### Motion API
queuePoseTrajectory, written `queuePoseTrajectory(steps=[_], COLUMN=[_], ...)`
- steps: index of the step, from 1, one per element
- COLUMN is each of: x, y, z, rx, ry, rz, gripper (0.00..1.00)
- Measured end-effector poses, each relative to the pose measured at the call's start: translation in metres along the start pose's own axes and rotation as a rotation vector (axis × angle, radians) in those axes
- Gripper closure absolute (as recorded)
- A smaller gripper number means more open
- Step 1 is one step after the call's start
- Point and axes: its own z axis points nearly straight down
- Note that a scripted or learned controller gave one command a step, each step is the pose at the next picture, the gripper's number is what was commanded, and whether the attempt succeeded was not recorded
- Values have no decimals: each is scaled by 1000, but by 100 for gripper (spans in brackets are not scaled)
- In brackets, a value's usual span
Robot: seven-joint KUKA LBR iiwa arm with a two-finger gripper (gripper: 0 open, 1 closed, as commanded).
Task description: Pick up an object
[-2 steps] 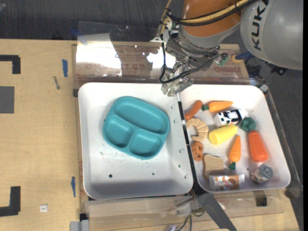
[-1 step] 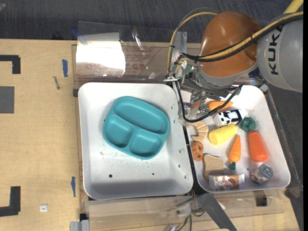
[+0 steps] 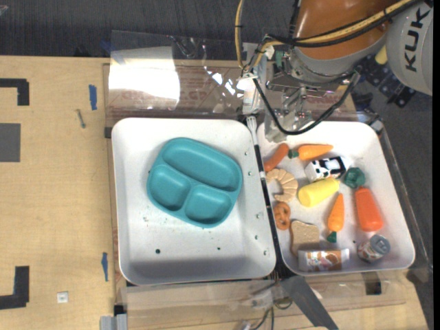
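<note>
Camera view: left bin [image 3: 130, 150] holds a teal divided plate [image 3: 194, 181]; right bin [image 3: 393, 184] holds carrots [image 3: 315, 151], a yellow corn-like piece [image 3: 319, 191], a cow figure [image 3: 326, 166], bread [image 3: 304, 234], a pretzel [image 3: 282, 214], two cans [image 3: 323, 258] and an orange pepper [image 3: 368, 210]. Gripper [image 3: 297, 112] hangs over the right bin's far edge, above the toys; whether it is open or closed cannot be told.

Toy foods [image 3: 323, 191] jumbled in right bin [image 3: 392, 184]: carrots, yellow corn, pretzel, bread slice, cans.
</note>
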Motion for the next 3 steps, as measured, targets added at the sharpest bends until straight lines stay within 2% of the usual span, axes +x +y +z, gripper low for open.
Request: queuePoseTrajectory(steps=[1,2,3], x=[0,-12,-12], y=[-11,64,64], z=[-2,6,6], rx=[-3,-11,-11], ry=[0,1,1], rz=[-163,-343,-343], gripper=[100,100,0])
